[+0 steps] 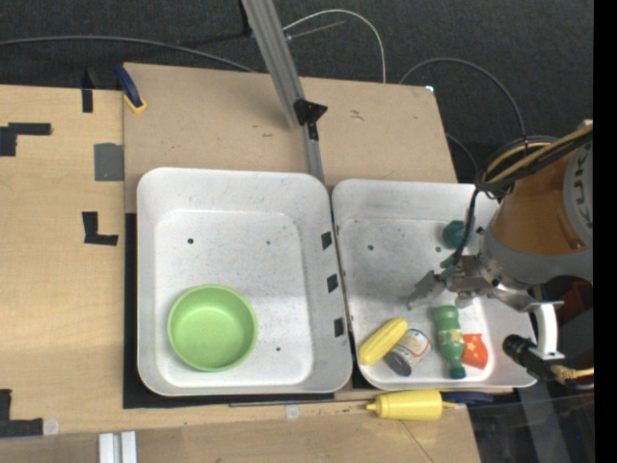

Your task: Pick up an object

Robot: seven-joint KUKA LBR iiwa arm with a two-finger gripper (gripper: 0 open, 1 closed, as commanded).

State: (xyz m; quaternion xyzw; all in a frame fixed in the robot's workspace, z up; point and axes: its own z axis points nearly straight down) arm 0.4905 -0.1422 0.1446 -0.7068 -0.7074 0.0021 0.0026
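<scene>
Two shallow white bins sit side by side on the table, their plastic floors lightly speckled with dark marks. The left bin [236, 193] holds a round lime-green bowl [212, 327] in its near-left corner, smooth and glossy. The right bin [386, 210] carries the clutter, mostly along its near edge: a yellow corn-shaped piece [382, 340] lying at a slant, a small cylindrical can [410, 348] on its side just beside it, a green bottle [448, 340] lying lengthwise, and an orange-red piece [473, 351] touching the bottle's right side. A dark green rounded object [453, 231] lies farther back, close to the arm. A yellow bottle-like thing [410, 405] lies outside the bins, on the table at the near rim.

The jaws [445, 285] (metal, thin, seen from above) hang over the right bin just behind the green bottle; they look spread apart, with nothing visible between them.
</scene>
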